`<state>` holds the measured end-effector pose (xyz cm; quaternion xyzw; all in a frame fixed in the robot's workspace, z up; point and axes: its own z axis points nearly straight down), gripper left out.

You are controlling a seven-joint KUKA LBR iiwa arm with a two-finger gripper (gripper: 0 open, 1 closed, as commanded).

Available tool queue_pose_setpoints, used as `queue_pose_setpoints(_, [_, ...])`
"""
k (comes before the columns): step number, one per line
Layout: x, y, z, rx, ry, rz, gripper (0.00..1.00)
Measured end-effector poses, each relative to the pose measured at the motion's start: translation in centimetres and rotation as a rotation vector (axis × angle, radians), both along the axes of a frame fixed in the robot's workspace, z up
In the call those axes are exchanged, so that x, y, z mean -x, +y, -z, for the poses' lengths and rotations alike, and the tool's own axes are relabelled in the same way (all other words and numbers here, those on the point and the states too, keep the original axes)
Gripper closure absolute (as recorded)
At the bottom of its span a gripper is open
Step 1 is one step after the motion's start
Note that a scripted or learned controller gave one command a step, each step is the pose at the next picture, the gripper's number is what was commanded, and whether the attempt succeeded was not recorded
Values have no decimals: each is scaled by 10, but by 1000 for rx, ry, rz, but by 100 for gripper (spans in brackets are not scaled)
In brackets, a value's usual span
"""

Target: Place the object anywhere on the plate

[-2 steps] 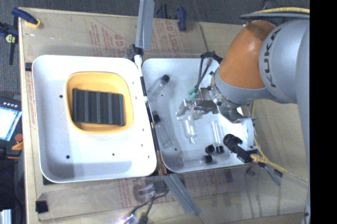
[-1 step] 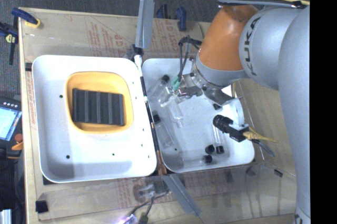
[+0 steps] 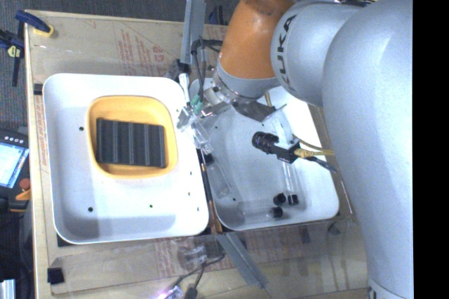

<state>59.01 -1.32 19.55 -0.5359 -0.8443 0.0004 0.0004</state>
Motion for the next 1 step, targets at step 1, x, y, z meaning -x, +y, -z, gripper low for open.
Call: queue_pose_setpoints(1, [0,0,0,0,0,0,0])
